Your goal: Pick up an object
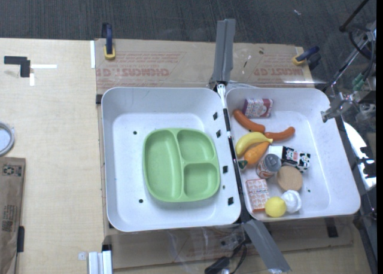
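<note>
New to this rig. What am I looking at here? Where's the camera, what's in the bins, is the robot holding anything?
One camera, fixed above the bench, looks down at a slant on two shallow white bins. The left bin holds a green divided tray. The right bin holds toy food in a heap: a banana, two sausages, a carrot, a lemon, a small can, a tan disc, a red packet and a small carton. The arm comes in from the right; metal hardware at that edge is too unclear to identify. Every item lies in its bin, so nothing has been picked up yet.
</note>
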### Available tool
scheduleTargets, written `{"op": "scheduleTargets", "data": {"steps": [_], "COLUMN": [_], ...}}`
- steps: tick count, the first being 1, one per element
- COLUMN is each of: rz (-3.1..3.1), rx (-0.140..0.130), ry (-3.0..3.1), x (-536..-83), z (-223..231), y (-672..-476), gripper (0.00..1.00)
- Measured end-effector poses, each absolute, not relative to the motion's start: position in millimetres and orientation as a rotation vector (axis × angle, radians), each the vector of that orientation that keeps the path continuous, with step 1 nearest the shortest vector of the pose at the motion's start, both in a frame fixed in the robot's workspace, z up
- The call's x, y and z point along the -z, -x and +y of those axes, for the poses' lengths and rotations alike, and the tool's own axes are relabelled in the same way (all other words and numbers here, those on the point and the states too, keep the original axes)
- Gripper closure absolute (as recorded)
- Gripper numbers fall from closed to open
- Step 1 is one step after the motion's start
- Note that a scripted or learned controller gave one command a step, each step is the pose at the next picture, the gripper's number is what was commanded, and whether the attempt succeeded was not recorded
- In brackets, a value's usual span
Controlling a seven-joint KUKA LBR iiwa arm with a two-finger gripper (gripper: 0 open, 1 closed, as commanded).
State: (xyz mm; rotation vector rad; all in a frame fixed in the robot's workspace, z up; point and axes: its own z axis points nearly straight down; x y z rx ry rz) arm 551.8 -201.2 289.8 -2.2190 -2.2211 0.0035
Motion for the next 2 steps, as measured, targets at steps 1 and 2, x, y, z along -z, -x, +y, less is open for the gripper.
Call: {"op": "scheduleTargets", "data": {"steps": [1,2], "rz": [-2.251,-2.389], "rx": [-0.003,0.015], "ry": [2.188,2.068], "x": [-121,-99], "z": [-163,-154], "y": [-561.8,-529.7], "gripper": [0.0,0.0]}}
